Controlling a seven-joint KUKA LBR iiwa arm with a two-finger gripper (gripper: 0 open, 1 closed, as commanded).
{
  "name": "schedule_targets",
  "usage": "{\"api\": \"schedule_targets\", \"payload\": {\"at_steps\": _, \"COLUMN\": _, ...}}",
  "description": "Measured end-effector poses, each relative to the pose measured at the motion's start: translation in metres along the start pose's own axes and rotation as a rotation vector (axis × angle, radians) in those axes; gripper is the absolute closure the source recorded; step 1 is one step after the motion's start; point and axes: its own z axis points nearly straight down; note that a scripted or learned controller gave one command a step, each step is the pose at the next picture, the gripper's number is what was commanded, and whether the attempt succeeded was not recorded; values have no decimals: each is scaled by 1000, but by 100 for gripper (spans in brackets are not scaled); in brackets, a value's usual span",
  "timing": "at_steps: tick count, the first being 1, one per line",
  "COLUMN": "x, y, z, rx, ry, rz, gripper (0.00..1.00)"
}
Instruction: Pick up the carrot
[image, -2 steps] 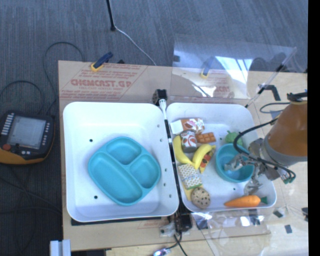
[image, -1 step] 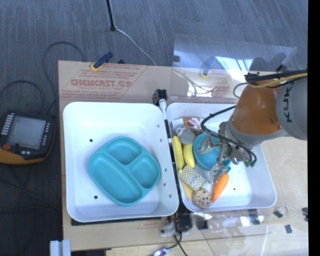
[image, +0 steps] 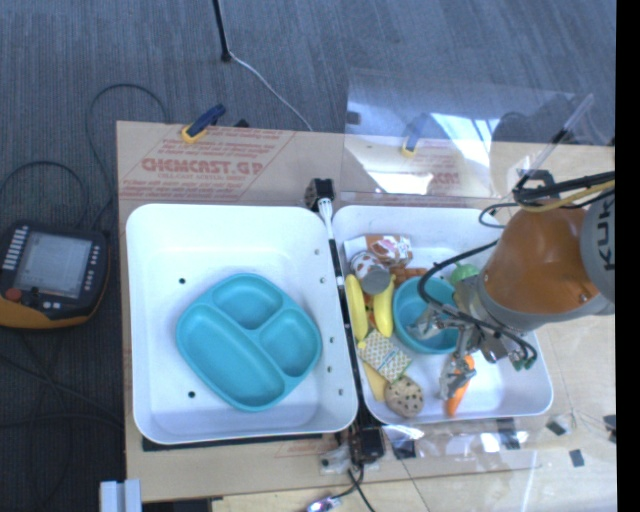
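**Carrot just below the gripper, lying on a steep diagonal**

Carrot (image: 457, 393) sits in the right bin (image: 530, 400), near its front wall, on bare white floor to the right of the cookie (image: 405, 397). From where I watch, the gripper (image: 462, 352) is just above it in the picture, so the carrot lies toward the near edge of the bench from the fingers, almost straight under them. I judge them very close, perhaps touching at the carrot's upper end, but the slanted camera gives me no height, so I can't say contact is made.

The carrot's long axis runs steeply up and down the picture, leaning a little: the narrow orange tip points down and slightly left toward the front wall, and the upper end tilts right toward the gripper. That upper end is muddled by dark finger parts and cables (image: 500, 345), so I can't trace it cleanly.

As for the fingers, I honestly cannot tell whether they are spread or closed. The orange wrist band (image: 540, 260) and the hanging wiring hide most of the mechanism, and I see no clear sight of the carrot between them, so I won't call it held.

My reading is that the coming move depends on setting the fingers across that steep diagonal. The teal bowl (image: 425, 318) lies close on the upper left and the bananas (image: 368, 305) beyond it, so room to the left is tight. The left bin (image: 160, 240) with the blue divided plate (image: 248, 340) is well apart.
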Motion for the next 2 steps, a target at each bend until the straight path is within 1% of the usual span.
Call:
{"api": "schedule_targets", "payload": {"at_steps": 1, "x": 6, "y": -4, "z": 0, "rx": -1, "ry": 0, "rz": 223, "gripper": 0}}
{"api": "schedule_targets", "payload": {"at_steps": 2, "x": -32, "y": 45, "z": -29, "rx": -1, "ry": 25, "rz": 798, "gripper": 0}}
